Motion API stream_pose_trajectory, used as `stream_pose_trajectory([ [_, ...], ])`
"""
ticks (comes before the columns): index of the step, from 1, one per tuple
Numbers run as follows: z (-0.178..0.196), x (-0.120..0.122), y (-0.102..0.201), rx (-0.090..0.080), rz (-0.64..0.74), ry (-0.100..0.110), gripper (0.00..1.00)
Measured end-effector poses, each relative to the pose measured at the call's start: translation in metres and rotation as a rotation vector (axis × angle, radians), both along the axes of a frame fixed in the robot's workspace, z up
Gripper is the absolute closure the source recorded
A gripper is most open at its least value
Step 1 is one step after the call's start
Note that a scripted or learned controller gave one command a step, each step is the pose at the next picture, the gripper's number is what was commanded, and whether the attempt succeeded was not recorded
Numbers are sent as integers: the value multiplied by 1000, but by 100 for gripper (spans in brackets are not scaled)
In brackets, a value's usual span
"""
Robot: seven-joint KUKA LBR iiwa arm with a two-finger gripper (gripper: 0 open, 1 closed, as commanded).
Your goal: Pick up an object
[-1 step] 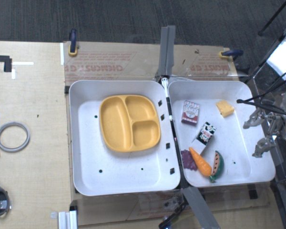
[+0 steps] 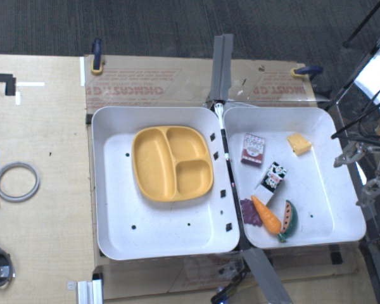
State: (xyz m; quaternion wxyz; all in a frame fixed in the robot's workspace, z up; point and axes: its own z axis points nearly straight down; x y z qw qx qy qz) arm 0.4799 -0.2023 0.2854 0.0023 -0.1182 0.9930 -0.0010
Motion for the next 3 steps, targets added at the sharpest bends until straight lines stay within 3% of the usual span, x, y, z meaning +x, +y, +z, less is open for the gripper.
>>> stream_pose_trajectory([
  [1, -56, 50, 22, 2, -237, 3, 0],
  [2, -166, 47, 56, 3, -397, -10, 0],
  [3, -194, 87, 60, 2, -790, 2, 0],
])
